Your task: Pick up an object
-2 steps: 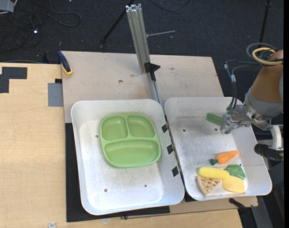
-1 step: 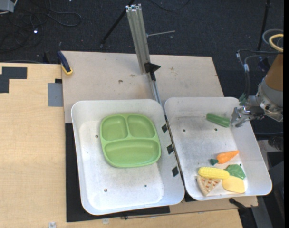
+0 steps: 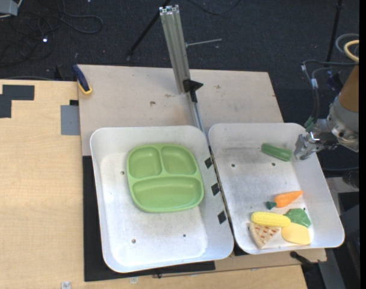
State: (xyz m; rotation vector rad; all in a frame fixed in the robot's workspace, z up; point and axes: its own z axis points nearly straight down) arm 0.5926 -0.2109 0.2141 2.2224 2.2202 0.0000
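Observation:
My gripper (image 3: 302, 147) hangs over the right bin's (image 3: 243, 179) far right side, coming in from the right edge. A dark green pickle-like piece (image 3: 276, 152) lies just left of the gripper tip, close to it or touching it; I cannot tell which. At the bin's near right corner sit an orange carrot (image 3: 288, 198), a yellow corn cob (image 3: 270, 219), a green leafy piece (image 3: 300, 216), a yellow lump (image 3: 296, 235) and a tan wedge (image 3: 261, 236), packed close together.
The left bin (image 3: 111, 221) holds a light green divided plate (image 3: 165, 178). A metal post (image 3: 176, 47) rises behind the bins. Black clips (image 3: 214, 188) join the two bins along their shared wall. Wooden bench surface lies to the left.

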